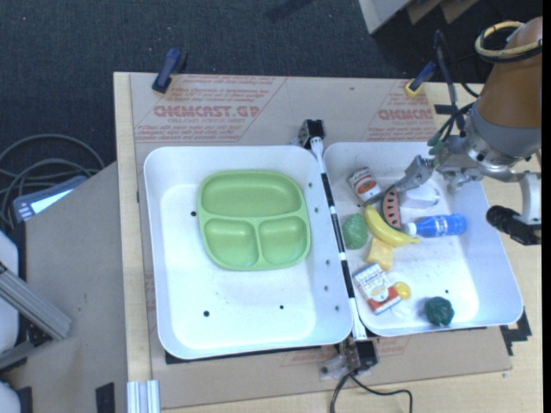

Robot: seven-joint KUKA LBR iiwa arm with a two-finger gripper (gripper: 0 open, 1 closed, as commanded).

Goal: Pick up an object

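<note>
1. Left bin (172, 256) — one green divided tray (254, 218), three compartments, lying flat at centre; it reads as a receiving spot, judged from the layout.
2. Right bin (491, 274) holds the candidates, clustered toward its left wall: one small red-and-white can (362, 183), one green lumpy item (354, 230), one banana (386, 230), one watermelon slice (394, 206), one yellow wedge (380, 254), one small carton (374, 284), one blue-and-white bottle (438, 225), one dark green piece (438, 311) near the front right corner.
3. Gripper (419, 172) hangs low over the back of the right bin, just beside the watermelon slice — nothing seen between the jaws; apart or together, cannot tell.
4. Pick not yet made, by my reading.
</note>
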